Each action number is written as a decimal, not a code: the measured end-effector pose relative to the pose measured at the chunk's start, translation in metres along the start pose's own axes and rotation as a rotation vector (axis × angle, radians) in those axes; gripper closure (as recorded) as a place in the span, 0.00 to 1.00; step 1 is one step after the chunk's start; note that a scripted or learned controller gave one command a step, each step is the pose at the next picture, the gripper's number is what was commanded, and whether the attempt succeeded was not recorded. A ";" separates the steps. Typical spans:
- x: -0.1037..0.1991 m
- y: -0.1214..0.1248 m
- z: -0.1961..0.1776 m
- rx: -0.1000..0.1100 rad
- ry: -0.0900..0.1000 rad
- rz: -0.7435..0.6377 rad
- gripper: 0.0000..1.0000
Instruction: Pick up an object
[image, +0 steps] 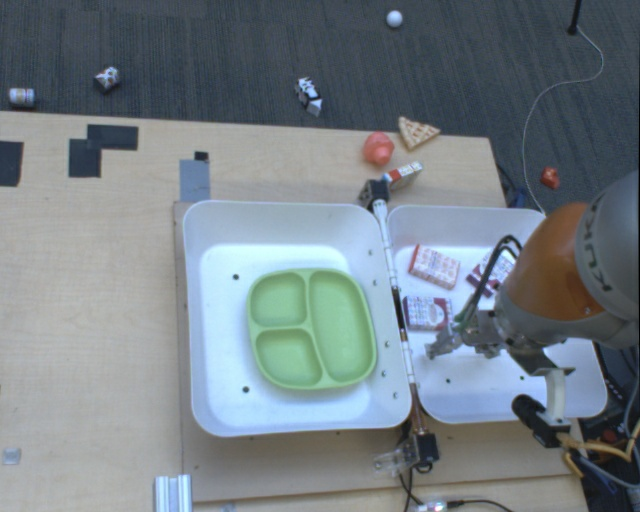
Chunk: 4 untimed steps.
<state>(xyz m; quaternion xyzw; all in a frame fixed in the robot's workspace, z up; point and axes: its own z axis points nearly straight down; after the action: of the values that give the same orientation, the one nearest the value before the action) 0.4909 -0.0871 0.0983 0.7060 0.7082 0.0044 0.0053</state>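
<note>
The grey arm with the orange band (560, 270) is seen reaching over the right-hand shallow white bin (470, 395) on the pale wooden surface (90, 330). The green three-compartment plastic plate (312, 328) lies well to the left of the jaws (452, 340), in the other bin. A small red-and-white flat packet (425, 312) lies just up and left of the jaws, its long axis roughly left to right; a second such packet (434, 266) lies farther up. Whether the jaws are spread or pressed together cannot be told.
</note>
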 end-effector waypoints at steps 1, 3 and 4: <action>0.001 0.002 -0.010 -0.004 0.000 -0.003 1.00; 0.002 -0.002 0.011 0.006 0.000 0.002 0.00; 0.002 0.000 0.000 0.000 0.000 -0.002 1.00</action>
<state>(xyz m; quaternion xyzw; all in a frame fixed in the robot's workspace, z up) 0.4911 -0.0848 0.0985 0.7054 0.7088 0.0044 0.0055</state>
